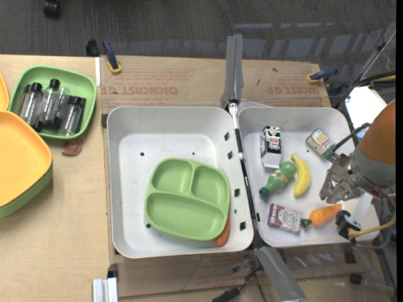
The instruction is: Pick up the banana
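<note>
Lying left of claw (334,190): banana (301,175)

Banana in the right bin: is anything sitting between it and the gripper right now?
Nothing visible does. The banana lies in the right bin with bare white floor between it and the gripper to its right. The green bottle touches its far side, and the carrot lies lower.

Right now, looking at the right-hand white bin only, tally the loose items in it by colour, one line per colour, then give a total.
Yellow: 1, the banana
Green: 1, the green bottle
Orange: 1, the carrot
Black and white: 1, the milk carton
Red and white: 1, the flat packet
Tan and white: 1, the small box
Total: 6
</note>
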Controlling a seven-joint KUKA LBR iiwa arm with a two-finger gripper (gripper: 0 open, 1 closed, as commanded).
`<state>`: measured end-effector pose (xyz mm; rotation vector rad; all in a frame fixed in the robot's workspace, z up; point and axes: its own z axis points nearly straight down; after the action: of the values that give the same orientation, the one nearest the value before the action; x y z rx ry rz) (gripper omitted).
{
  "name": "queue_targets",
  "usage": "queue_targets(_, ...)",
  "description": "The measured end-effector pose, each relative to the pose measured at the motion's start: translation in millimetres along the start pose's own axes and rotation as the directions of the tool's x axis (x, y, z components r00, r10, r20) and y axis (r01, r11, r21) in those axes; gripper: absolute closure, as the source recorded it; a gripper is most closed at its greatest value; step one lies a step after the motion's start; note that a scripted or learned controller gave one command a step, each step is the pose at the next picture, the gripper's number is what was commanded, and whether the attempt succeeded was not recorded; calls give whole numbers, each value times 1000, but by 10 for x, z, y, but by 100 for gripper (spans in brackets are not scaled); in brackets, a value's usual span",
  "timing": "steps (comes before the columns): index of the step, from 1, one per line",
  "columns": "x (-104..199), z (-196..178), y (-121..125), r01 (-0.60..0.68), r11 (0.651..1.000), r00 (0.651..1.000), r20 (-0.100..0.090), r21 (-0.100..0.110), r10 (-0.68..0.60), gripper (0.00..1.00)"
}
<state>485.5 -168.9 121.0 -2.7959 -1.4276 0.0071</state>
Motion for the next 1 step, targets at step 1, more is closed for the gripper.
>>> queue_targets(1, 333, 147, -3, -514, 858, 858, 2, 1, 514, 100)
